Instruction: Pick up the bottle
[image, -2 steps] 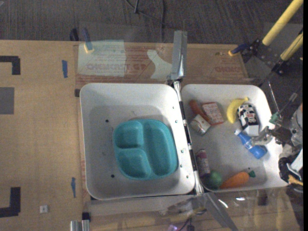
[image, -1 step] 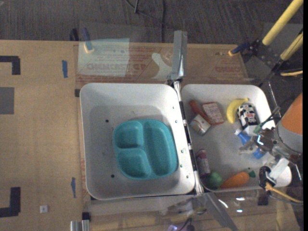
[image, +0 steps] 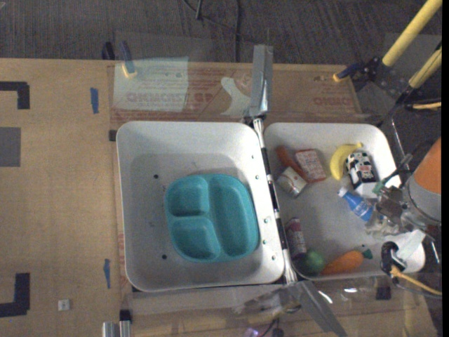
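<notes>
We're looking down on two bins; the left bin (image: pixel 140 153) is holding a teal divided plate (image: pixel 212 217). The bottle (image: pixel 357 204), clear with a blue cap, is lying in the right bin (image: pixel 326 128) near its right wall, just below a black-and-white cow toy (image: pixel 361 167). The gripper (image: pixel 388 206) is sitting low at that wall, right beside the bottle's body, maybe touching. We can't tell how the claw is set; it's too cluttered there. We're judging the approach done, the grasp unconfirmed, and the lift not started, since the bottle is lying on the bin floor. A carrot (image: pixel 344 262) and a banana (image: pixel 342 159) are lying nearby.
</notes>
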